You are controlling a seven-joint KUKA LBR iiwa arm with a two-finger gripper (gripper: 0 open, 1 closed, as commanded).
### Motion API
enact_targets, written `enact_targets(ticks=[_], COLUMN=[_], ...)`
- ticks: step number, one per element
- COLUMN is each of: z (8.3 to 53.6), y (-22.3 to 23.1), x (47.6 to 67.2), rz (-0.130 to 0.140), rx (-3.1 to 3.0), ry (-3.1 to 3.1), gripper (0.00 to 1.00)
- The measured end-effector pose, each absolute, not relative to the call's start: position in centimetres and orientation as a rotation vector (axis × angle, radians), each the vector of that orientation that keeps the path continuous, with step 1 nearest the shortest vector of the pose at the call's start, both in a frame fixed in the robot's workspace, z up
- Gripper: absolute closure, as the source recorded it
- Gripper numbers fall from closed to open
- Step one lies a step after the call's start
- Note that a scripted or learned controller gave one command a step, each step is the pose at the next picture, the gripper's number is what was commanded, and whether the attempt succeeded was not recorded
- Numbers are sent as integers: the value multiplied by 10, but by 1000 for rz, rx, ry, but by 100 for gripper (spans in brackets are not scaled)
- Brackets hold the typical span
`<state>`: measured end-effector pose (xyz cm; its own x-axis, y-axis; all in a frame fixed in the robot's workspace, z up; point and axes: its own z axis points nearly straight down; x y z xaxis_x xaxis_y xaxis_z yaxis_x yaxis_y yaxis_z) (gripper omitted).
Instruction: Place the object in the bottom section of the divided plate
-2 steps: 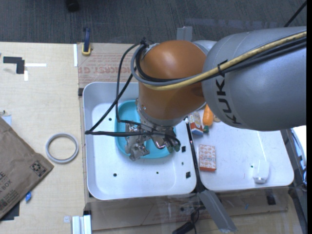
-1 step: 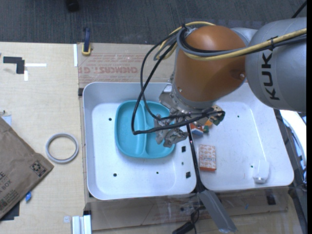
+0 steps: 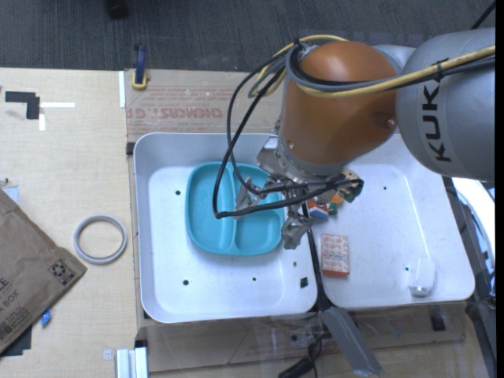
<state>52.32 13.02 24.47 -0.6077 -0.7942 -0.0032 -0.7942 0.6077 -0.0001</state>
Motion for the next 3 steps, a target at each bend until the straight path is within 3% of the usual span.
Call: enact_targets(ticks=[1,2,3], z=[191,257,362], y=[-44,-51,-136], x=[509,604,614], rz=[2,1,0], rx=[-1348,-2047,-2111], ry=[2836,2375,2319], gripper=[0,0,0])
